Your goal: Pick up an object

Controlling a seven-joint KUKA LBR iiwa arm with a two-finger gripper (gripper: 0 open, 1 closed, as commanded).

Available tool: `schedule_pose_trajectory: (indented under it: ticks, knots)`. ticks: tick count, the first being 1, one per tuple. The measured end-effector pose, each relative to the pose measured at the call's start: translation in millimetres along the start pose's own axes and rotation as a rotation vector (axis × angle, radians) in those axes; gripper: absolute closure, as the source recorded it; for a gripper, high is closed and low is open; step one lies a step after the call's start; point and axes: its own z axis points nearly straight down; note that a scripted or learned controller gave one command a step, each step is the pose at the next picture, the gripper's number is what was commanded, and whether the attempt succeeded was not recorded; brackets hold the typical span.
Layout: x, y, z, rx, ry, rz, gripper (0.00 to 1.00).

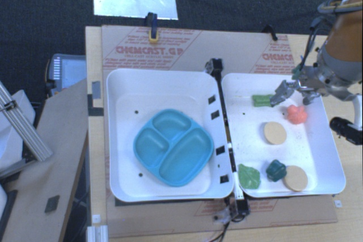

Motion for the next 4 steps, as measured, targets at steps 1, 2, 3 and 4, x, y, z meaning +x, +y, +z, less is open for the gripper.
schedule_pose_trajectory:
  ticks: [1, 2, 3, 4]
  knots:
    - [-6.5, -0.6, 59.8, 0.005, 0.001, 0.002, 0.0]
    - [-0.5, 6.4, 116.4, 0.005, 0.001, 0.001, 0.0]
    - [6.7, 4.3, 160.9, 0.005, 0.002, 0.002, 0.0]
    - [5.9, 6.3, 147.6, -0.001, 0.0, 0.003, 1.0]
